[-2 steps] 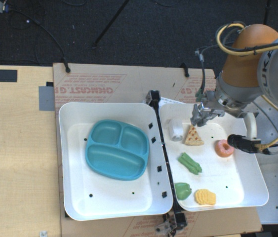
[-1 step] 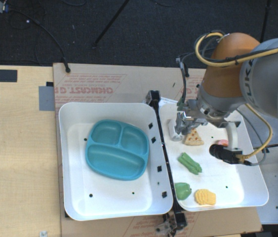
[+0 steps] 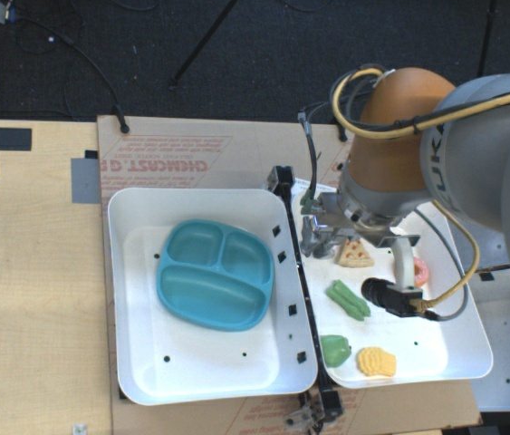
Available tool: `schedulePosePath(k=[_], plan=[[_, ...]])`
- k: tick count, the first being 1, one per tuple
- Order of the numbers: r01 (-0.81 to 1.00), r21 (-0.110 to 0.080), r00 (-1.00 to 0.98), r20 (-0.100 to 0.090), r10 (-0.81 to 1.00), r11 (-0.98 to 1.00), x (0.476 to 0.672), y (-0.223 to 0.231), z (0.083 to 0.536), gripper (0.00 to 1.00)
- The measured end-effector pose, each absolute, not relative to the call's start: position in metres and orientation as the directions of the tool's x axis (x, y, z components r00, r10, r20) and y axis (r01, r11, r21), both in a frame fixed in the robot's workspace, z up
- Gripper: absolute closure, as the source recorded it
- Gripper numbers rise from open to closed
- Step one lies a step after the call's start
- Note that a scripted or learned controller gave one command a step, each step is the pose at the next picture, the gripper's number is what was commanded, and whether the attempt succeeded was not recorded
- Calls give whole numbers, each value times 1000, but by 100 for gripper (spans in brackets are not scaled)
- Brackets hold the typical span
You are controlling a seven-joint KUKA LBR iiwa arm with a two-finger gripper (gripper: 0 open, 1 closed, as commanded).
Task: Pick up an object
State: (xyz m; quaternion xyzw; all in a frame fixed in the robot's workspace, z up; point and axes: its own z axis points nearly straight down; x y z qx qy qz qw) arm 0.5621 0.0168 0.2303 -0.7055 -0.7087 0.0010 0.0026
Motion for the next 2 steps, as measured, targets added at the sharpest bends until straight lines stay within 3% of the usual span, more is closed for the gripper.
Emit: schedulePosePath(k=[2], plan=[[1000,-6,-5,2,1000,5,522,109,226,100]])
